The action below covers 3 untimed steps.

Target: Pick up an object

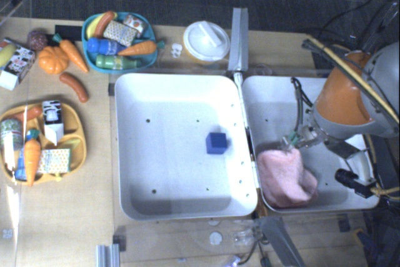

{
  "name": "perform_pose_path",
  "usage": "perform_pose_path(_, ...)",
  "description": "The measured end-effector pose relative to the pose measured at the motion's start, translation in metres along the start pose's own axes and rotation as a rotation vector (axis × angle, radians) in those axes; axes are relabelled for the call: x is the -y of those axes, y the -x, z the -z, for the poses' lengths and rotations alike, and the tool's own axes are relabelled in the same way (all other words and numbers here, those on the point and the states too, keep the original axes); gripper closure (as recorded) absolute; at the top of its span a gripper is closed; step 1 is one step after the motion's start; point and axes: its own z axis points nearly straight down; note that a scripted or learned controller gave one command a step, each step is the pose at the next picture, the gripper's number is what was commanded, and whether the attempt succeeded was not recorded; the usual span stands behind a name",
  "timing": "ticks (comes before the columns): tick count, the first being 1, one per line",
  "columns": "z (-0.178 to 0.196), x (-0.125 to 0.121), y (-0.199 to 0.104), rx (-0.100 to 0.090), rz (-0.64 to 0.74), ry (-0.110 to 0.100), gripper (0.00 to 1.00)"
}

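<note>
A small blue cube [217, 142] lies in the left bin [150, 103], right of its middle. A crumpled pink cloth [286, 176] rests in the near left corner of the right bin [275, 97]. My gripper [294, 139] reaches down from the orange-banded arm [344, 100] and sits just above the cloth's top edge. Its fingertips are small and blurred against the cloth, so their spacing is unclear. I see nothing lifted off the bin floor.
On the bench to the left stand a blue bowl [119, 40] and a yellow tray [44, 144], both with toy food. Loose toy vegetables [59, 59] lie between them. A white lid [206, 40] sits behind the bins. Cables [340, 59] run at right.
</note>
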Motion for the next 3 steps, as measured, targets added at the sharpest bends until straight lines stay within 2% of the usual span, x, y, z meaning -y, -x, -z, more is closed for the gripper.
perform_pose_path(1,0.0,0.0,0.0,0.0,0.0,0.0,0.0)
perform_pose_path(2,-0.013,-0.024,0.005,-0.007,-0.114,-0.012,0.0)
perform_pose_path(3,0.082,-0.084,-0.013,-0.011,-0.026,-0.017,0.0)
